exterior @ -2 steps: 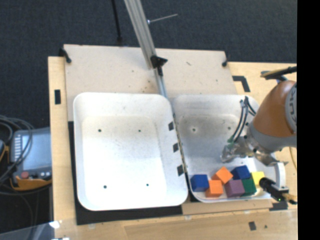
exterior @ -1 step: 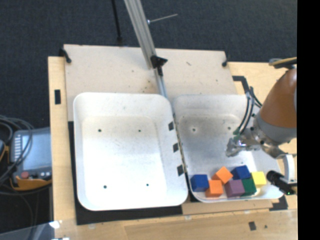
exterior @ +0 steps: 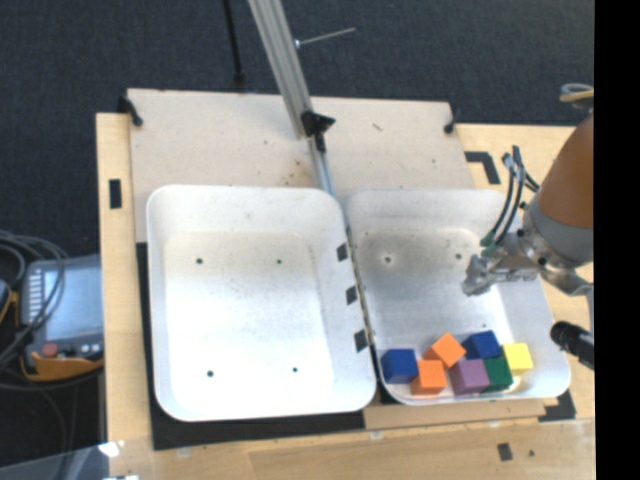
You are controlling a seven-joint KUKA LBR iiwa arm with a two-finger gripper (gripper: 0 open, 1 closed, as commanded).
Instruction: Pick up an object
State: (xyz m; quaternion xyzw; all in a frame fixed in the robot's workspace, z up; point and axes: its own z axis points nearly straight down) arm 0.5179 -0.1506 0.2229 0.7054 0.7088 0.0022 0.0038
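Note:
Several small blocks lie clustered at the near edge of the right bin [exterior: 420, 218]: a blue cube [exterior: 399, 364], two orange blocks [exterior: 447, 348] [exterior: 430, 374], a purple one [exterior: 469, 375], a green one [exterior: 498, 372], a second blue one [exterior: 483, 344] and a yellow one [exterior: 517, 357]. My gripper [exterior: 480, 274] hangs over the right part of that bin, above and behind the blocks, apart from them. Nothing shows between its fingers.
The left bin [exterior: 250, 298] lies beside the right one, with black clips along the shared rim. A slanted aluminium bar [exterior: 283, 53] rises from the back of the bench. A grey device with cables [exterior: 55, 313] sits off the bench's left side.

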